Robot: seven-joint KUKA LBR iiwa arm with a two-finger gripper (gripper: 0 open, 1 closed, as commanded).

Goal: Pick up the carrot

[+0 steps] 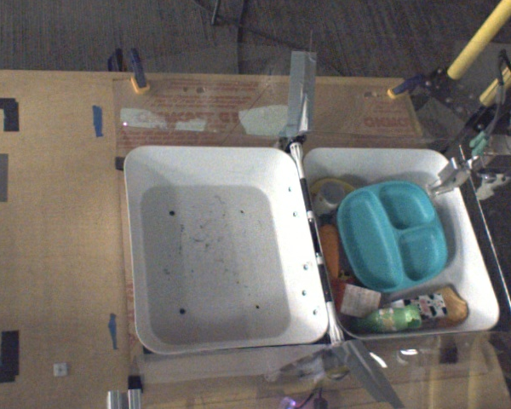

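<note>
You are looking down on a brown cardboard-covered bench (51, 254) marked with black squares and bits of blue tape, with dark floor and loose cables (226, 7) beyond its far edge. Two shallow white bins sit side by side on it: the left bin (140, 228) has a speckled floor, and the right bin (473, 254) is crowded. At the right bin's far right corner you can see the gripper (460, 173), a pale metal piece near the rim; I cannot tell how its jaws stand, and nothing shows between them. The carrot (330, 250) lies lengthwise along the right bin's left wall, just beside a teal divided plate (392, 233). A roll of tape (330, 194) sits beyond the carrot, and a green bottle (390, 318) lies along the near wall.
</note>
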